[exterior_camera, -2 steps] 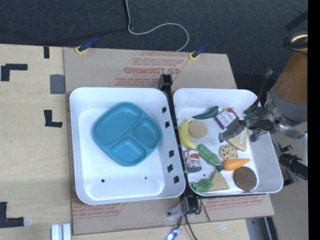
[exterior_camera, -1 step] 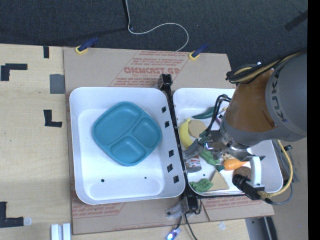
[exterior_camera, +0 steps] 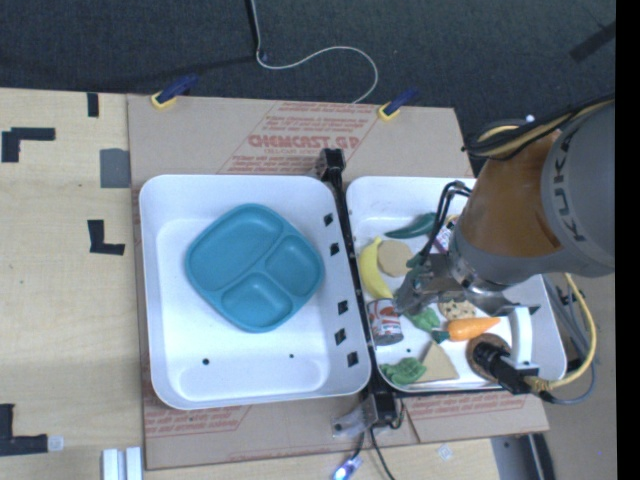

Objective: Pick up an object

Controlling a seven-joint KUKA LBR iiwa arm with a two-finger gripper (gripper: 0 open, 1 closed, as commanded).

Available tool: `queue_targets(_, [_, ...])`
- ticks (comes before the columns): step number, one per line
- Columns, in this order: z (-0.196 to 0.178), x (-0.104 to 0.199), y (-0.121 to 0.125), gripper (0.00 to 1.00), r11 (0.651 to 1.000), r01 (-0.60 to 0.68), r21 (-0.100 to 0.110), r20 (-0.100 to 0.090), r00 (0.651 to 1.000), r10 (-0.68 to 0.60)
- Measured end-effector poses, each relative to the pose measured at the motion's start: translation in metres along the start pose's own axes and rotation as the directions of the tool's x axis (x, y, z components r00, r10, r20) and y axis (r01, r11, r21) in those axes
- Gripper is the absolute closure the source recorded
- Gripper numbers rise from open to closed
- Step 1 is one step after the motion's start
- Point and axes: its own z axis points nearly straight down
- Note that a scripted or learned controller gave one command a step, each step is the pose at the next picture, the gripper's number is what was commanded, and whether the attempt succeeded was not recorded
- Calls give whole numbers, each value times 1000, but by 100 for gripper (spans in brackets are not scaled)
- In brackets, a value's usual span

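Gripper (exterior_camera: 415,293) low in right bin (exterior_camera: 400,193), over the clutter; cannot tell its state. Just beside it: yellow banana (exterior_camera: 372,270) to the left, small can (exterior_camera: 386,322) below-left, orange carrot (exterior_camera: 472,328) to the right, green leafy piece (exterior_camera: 404,371) near the front wall. Left bin (exterior_camera: 165,268) holds a blue divided plate (exterior_camera: 255,265).

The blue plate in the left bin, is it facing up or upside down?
Facing up: the blue plate shows its three hollow compartments.

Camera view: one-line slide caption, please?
KUKA arm's gripper low over right bin of toy food; blue divided plate sits in left bin.
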Motion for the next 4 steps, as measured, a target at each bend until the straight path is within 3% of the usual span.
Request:
queue_targets(1, [9, 39, 102, 100, 1000, 6, -10, 1, 1000, -6])
queue_targets(2, [-87, -7, 80, 100, 1000, -4, -13, 3, 1000, 4])
queue_targets(3, [-121, 44, 15, 100, 1000, 5, -5, -1, 1000, -5])
queue_targets(4, [-109, -20, -1, 100, 1000, -8, -3, 4, 1000, 8])
